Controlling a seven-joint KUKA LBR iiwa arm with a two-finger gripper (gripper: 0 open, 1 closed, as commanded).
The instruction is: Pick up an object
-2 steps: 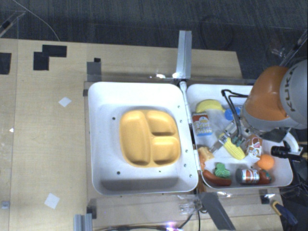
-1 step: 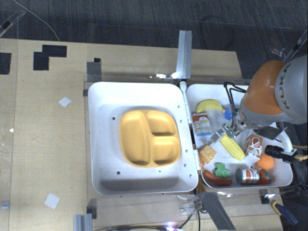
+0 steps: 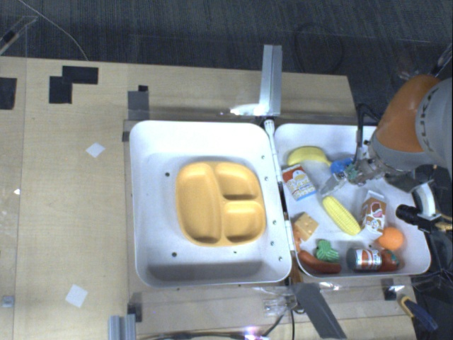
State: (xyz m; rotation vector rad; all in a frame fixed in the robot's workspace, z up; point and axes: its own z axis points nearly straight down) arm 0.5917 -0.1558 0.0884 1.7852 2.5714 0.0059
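1. The grey arm with the orange band reaches in from the right, and its two-finger gripper (image 3: pixel 345 176) hangs low over the upper middle of the right-hand shallow white bin (image 3: pixel 423 259).
2. Whether the gripper is released or clenched cannot be told; its tip blurs into a small blue object (image 3: pixel 341 166) just beside it, and nothing is plainly held.
3. The candidates all lie in that right bin: a yellow banana-shaped toy (image 3: pixel 308 155) at the top, a small red-and-white carton (image 3: pixel 299 183) below it, a yellow corn cob toy (image 3: pixel 340 214) just beneath the gripper, a brown-and-white packet (image 3: pixel 373 214), an orange ball-like fruit (image 3: pixel 390 239), a red can lying on its side (image 3: pixel 367 260), a green toy (image 3: pixel 326 249), a red sausage-shaped toy (image 3: pixel 317 262) and a tan cracker-like block (image 3: pixel 306 227).
4. The left-hand white bin (image 3: pixel 152 190) holds a yellow compartment tray (image 3: pixel 219 202), well apart from the gripper.
5. Risks, as I judge them:
   - The objects are crowded, so a descent may land between the blue piece and the corn and close on neither.
   - The rounded corn could roll or squirt out.
   - A nudge could push neighbours against the bin wall.
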